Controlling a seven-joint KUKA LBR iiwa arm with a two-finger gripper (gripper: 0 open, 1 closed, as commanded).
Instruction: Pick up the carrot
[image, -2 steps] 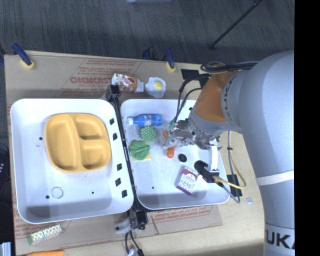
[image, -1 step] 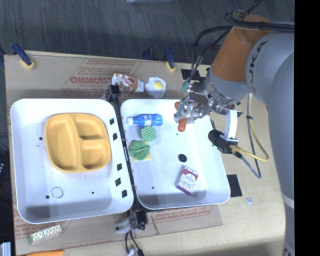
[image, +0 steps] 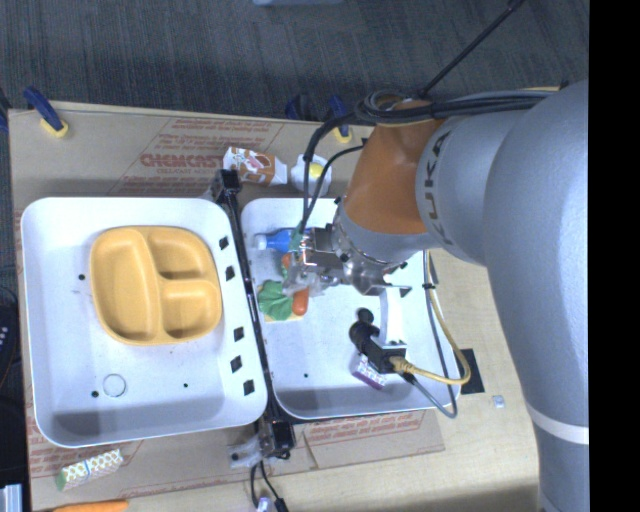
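Overhead, camera view, single entry. Left bin (image: 40, 300): white, shallow, occupying the left half of the frame; contains one yellow divided tray (image: 155, 283) lying flat in its upper part. Right bin (image: 330, 385): white, adjoining the left bin along a dark centre seam. Arm (image: 470, 180): grey with an orange band, entering from the right of the frame and covering the upper right of that bin. Gripper (image: 305, 268): low over the upper left part of the right bin; whether it is released or clenched cannot be told. Carrot (image: 299, 303): small orange piece just below the gripper, touching a green leafy item (image: 274, 300) on its left. Blue item (image: 277, 240): near the bin's upper left corner, above the gripper. Bench (image: 140, 150): cardboard-covered, printed in red.
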